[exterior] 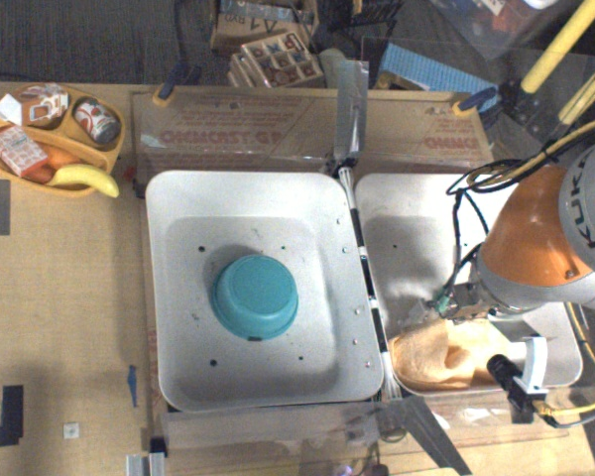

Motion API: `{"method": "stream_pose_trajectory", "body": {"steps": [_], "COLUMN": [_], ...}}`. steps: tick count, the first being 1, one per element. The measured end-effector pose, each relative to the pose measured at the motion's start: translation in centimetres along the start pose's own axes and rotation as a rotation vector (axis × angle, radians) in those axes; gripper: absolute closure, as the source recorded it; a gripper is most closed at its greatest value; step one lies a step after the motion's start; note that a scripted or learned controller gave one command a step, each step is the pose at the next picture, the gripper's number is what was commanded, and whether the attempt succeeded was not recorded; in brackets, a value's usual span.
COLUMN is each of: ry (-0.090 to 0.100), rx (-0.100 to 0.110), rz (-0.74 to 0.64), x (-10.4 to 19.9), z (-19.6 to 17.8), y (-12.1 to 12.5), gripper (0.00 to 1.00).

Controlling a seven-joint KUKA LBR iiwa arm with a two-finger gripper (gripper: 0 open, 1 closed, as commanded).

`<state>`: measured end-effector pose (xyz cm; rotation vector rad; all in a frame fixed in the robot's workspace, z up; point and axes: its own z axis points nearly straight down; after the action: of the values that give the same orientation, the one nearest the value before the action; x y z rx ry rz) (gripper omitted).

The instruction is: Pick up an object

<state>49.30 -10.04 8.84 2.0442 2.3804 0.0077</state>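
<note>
Now we start from the tan, soft-looking lump (441, 353) lying in the near left corner of the right bin (407, 216), up against the wall that bin shares with its neighbour. Its long axis runs roughly left to right along the bin's near edge. Our claw (454, 303) hangs just above its upper right part, so the lump lies below and slightly left of it; whether they touch we cannot tell. The rig forbids us to speak of the claw's opening when it is hidden, and the wrist hides it here, so we cannot tell its state.

The other candidate, a teal bowl (257, 297), sits upside down near the middle of the left bin (178, 216), well apart from the arm (540, 241).

Both bins rest on a desk (59, 296) of pale wood. At its far left stands a yellow tray (0, 157) with toy food, a banana (84, 178) along its near edge. Behind lie cardboard (238, 132) and clutter.
</note>
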Motion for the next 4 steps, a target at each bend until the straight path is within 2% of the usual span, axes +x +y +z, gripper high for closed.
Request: {"method": "stream_pose_trajectory", "body": {"steps": [1,2,3,4], "ry": [-0.002,-0.002,-0.001,-0.001], "rx": [0.000,0.005,-0.001,-0.002], "rz": [0.102,0.034,-0.083,-0.045], "x": [-0.1,-4.5,-3.1,-5.0], "z": [0.0,-4.7,0.0,0.1], "y": [2.6,5.9,1.6,1.8], "gripper": [0.00,0.00,0.00,0.00]}}
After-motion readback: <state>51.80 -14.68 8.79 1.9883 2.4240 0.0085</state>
